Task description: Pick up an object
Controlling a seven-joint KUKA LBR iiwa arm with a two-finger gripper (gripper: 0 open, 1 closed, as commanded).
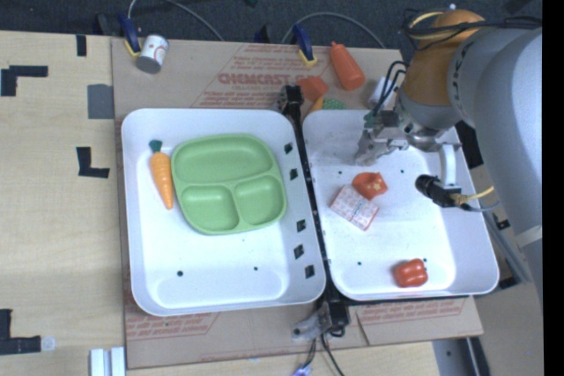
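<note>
Camera view: the gripper (377,139) hangs over the right bin (458,273) near its far rim; you cannot tell its finger opening, and nothing shows between them. The tomato (370,185) lies at 6 o'clock, just beside. Centre over it before descending. The arm (493,84) enters from 3 o'clock.

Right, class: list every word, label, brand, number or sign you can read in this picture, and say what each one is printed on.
"CHEMCAST": red print on the brown cardboard sheet under the bins, above the left bin.
Smaller red print under that word: too blurred to read.
Red print on the cardboard's front edge: too small to read.
Small packet in the right bin: reddish pattern, nothing readable.
</note>
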